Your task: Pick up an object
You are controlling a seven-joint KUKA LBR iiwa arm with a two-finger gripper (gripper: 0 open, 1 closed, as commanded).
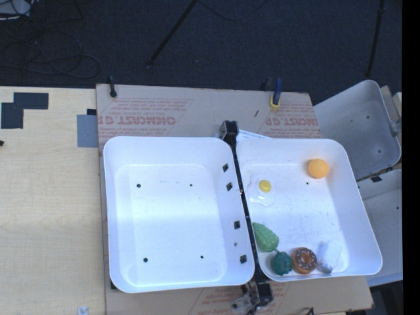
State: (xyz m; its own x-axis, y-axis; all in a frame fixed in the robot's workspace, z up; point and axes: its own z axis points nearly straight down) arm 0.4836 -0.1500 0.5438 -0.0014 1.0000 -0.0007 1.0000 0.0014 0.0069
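Whether my grip is open or closed, I cannot tell. Target: the orange ball, far corner of the right bin, well apart from other items. Probably light, smooth and prone to roll; grip across its widest middle.

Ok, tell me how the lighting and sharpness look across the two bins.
Camera view: the left bin has a bright washed-out patch over its floor, shadow along its left wall; the right bin is more evenly lit. The whole view is slightly soft, so the donut and the pale object beside it lack detail.
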